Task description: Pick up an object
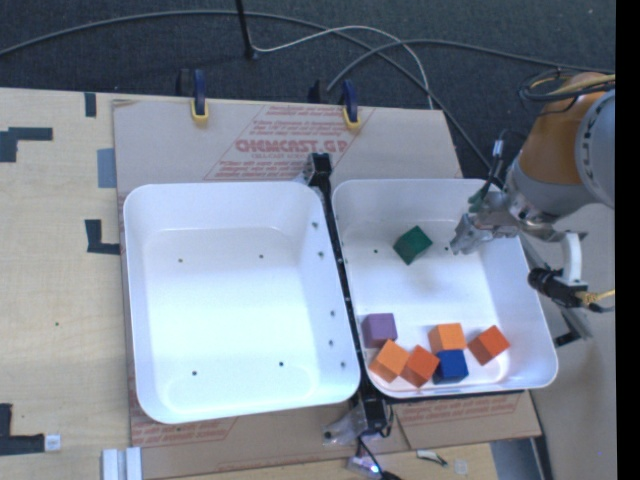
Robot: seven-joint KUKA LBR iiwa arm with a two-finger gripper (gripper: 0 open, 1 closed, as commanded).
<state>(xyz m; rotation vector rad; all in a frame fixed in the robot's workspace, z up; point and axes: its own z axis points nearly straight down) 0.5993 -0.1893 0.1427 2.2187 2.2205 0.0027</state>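
Two bins sat side by side on the desk [50,298], the left bin [135,298] touching the right bin [520,268] along one shared edge. In the right bin, one cube [412,244] lay apart toward the far side, just left of the gripper [468,236]. Six more cubes [432,353] clustered against the near wall. Two clamps [200,98] stood behind the bins.

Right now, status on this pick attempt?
Gripper low over right bin, holding nothing visible. Green block just beside it, loose. Purple, orange, blue blocks clustered at near wall, clear of it.
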